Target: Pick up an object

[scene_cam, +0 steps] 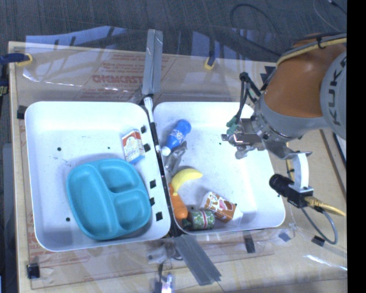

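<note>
low in the right bin (256, 215) lie a can (202, 219), packet (220, 206), carrot (178, 205) and banana (186, 177); tool (243, 140) hovers above, grip state unclear.

The arm (305, 84) ran off the frame's right side, so most of its body wasn't visible. Gripper (239, 140) fingers too small & cluttered to tell apart. Arm also covered the right bin's (256, 215) far right corner. Print on the small carton (132, 145) in the left bin (43, 182) was too blurred to read; same w/ the snack packet (219, 207) & the dark can (202, 219). Carrot (178, 205) lay partly tucked under the banana (185, 177) by the divider.
</note>
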Tool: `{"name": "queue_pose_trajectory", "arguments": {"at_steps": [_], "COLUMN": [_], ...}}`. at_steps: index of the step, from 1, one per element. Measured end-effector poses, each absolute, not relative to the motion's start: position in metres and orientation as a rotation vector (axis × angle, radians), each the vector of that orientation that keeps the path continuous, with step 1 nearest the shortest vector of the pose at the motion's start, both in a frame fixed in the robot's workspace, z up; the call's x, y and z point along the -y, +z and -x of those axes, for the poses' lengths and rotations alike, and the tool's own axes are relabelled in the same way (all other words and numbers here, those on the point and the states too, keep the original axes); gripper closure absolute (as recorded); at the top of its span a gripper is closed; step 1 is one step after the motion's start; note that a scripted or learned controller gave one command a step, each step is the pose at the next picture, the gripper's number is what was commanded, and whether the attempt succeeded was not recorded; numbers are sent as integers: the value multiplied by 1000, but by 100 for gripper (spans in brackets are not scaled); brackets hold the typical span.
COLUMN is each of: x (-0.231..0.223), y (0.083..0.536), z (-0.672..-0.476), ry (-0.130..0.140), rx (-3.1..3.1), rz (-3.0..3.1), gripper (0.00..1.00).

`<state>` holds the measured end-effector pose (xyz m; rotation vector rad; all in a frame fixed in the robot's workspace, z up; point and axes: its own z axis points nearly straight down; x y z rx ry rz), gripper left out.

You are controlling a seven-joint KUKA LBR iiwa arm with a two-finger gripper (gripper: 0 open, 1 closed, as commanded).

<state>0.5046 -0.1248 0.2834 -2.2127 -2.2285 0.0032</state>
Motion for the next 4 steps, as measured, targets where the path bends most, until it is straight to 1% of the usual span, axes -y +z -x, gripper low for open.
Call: {"name": "queue_pose_trajectory", "arguments": {"at_steps": [1,2,3,4], "x": [148,147,160,111], "y": [164,93,93,169], "z": [-488,-478,-478,-477], "ry": [4,-2,-1,0], "rx": [2402,2588,2475,2642], "rz": [2021,1787,1940,1701], "gripper": [0,0,0,0]}}
